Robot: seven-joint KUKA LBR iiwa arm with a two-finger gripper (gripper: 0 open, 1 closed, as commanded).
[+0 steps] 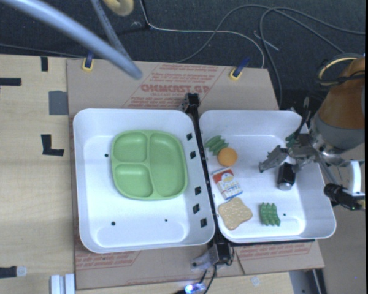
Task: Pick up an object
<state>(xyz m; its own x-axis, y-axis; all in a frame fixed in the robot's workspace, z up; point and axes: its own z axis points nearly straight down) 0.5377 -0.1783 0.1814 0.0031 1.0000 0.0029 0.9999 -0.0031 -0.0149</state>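
Nearest the camera, by the front wall of the right bin [251, 114], lie a toast slice [235, 214] and, to its right and apart from it, a near green vegetable [269, 214]. Just behind the toast is a red-and-white packet [227, 184], then an orange fruit [227, 157] and a far green vegetable [216, 144] close to the divider. These five pieces run mostly down the bin's left side. Each looks to have some bare white floor around it, which probably makes any of them a fair target, since a claw could come down on one without knocking another.

The gripper [276, 161] hangs over the open floor in the right half of that bin, with the arm [340, 112] reaching in from the right. It is level with the orange fruit but well apart from it, and the near green vegetable sits in front of it. No object can be seen in it, and whether the claw is released or clenched cannot be told from this angle. The pick therefore seems not yet made: every candidate rests on the bin floor.

The left bin [86, 164] holds a green plate [150, 164] with three compartments, lying flat near its middle with nothing on it, plausibly there as one more thing to grasp
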